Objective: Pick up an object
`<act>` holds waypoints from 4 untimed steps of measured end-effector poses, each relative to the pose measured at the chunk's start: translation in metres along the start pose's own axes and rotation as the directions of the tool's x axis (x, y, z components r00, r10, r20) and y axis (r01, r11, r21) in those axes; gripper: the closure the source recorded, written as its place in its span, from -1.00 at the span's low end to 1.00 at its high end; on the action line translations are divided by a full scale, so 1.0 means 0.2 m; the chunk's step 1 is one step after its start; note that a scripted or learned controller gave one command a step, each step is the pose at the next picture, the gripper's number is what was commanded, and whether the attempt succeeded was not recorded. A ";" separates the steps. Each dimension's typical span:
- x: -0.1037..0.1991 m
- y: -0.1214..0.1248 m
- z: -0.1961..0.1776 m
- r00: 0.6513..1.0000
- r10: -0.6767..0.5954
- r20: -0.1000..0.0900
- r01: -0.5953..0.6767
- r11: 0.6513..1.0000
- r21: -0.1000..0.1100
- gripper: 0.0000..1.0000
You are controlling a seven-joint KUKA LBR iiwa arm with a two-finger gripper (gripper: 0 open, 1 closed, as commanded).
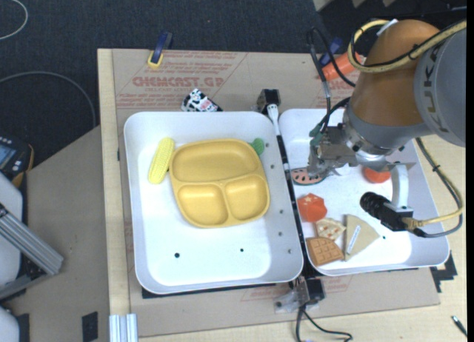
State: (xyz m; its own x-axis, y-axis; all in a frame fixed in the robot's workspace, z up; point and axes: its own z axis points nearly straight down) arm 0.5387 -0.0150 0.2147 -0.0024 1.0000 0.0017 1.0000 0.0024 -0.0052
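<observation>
Dark carpet surrounds the table, on which two white bins are set side by side. A red slice with a green rim lies flat in the right bin, close against its left wall, and is judged to be the thing aimed at. The gripper hangs directly over the slice's far edge. Whether it is open or closed cannot be told, as it is seen from above under the wrist.

Just near of the slice sits a red tomato-like piece, and nearer again a pale bread piece, a square cracker and a tan wedge are clustered together. An orange-red piece is partly hidden under the arm to the right.

Because the slice is thin and flat, a grasp across its rim is called for, taken low against the bin floor. The bin wall on its left leaves little room, so the descent should be centred on the slice, not on its far edge. The tomato-like piece should be kept out of the closing path. A slow lift is advised, since a flat piece may slip.

In the left bin a yellow divided plate, a corn cob and a small green piece are well apart from this work.
</observation>
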 end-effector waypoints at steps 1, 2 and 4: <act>0.00 0.01 -0.09 1.000 0.001 0.002 -0.001 1.000 -0.008 1.00; -0.04 0.00 0.00 1.000 0.004 0.001 -0.004 1.000 -0.001 1.00; -0.02 -0.01 -0.10 1.000 0.003 0.002 -0.003 1.000 -0.008 1.00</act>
